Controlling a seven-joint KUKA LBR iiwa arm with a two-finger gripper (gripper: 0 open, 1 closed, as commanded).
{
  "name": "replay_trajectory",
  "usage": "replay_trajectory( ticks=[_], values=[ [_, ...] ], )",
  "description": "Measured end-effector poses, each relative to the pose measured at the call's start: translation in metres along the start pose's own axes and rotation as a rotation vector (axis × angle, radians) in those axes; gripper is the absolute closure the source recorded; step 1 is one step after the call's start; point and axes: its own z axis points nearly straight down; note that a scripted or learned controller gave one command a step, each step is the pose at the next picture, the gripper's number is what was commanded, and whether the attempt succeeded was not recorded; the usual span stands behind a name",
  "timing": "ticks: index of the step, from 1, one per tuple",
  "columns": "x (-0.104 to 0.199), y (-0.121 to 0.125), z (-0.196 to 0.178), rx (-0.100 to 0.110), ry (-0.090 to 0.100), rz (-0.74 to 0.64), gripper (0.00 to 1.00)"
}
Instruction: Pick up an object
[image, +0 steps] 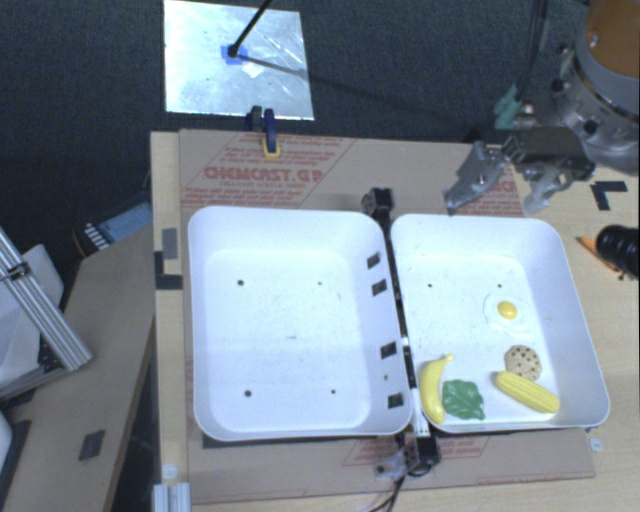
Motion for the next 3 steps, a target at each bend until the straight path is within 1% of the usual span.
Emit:
replay_trajectory(
  ticks=[1, 2, 3],
  values=[
    [-0.003, 0.0, 0.001, 0.002, -0.001, 0.008, 0.0],
    [-0.003, 0.001, -0.011, -0.002, -0.001, 0.004, 1.0],
    [0.071, 0.03, 0.002, 0.002, -0.001, 0.003, 1.0]
  ],
)
